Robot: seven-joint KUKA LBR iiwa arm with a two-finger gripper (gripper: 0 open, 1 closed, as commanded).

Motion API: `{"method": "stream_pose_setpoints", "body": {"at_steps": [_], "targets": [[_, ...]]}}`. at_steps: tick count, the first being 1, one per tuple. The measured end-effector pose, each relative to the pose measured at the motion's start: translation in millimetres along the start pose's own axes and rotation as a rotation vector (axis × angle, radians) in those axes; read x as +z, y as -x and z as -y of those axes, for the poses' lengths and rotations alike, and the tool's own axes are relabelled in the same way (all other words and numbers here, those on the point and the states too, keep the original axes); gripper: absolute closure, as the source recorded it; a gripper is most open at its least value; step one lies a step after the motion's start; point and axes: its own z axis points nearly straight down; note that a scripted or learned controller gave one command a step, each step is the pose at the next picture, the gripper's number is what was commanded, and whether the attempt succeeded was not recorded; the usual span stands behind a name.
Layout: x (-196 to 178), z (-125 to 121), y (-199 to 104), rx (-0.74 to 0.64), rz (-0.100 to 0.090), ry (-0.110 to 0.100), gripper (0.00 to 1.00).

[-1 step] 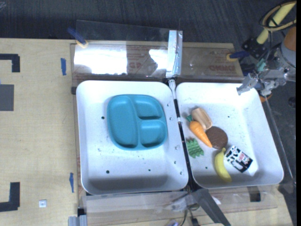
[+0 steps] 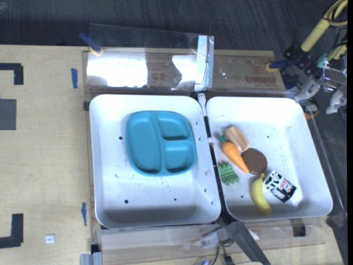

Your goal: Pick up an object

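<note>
A: What is seen in the right bin (image 2: 309,148)?

B: A cluster of toy food is gathered toward its left and lower part. An orange carrot (image 2: 235,155) is laid on a slant, its long axis running from upper left to lower right, with a green leafy piece (image 2: 227,173) just below it. A tan bread roll (image 2: 236,137) is set touching the carrot's upper side, and a brown round piece (image 2: 255,161) is pressed against its lower end. A yellow banana (image 2: 260,194) is stretched nearly upright beside a small black-and-white box (image 2: 280,186).

A: And the left bin (image 2: 105,164)?

B: A blue divided tray (image 2: 161,142) is held in it.

A: The surroundings?

B: Both bins are carried on a pale wooden desk (image 2: 38,164); dark floor is seen beyond.

A: The pincer (image 2: 322,90)?

B: It is seen at the upper right, outside the bins; its opening cannot be told.
</note>
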Motion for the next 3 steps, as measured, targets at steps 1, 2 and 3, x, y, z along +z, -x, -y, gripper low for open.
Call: {"method": "stream_pose_setpoints", "body": {"at_steps": [1, 2, 3], "targets": [[107, -9, -93, -0.106, -0.003, -0.016, 0.00], [139, -1, -119, 0.025, -0.002, -0.010, 0.00], [167, 47, -112, -0.143, -0.006, 0.017, 0.00]]}}
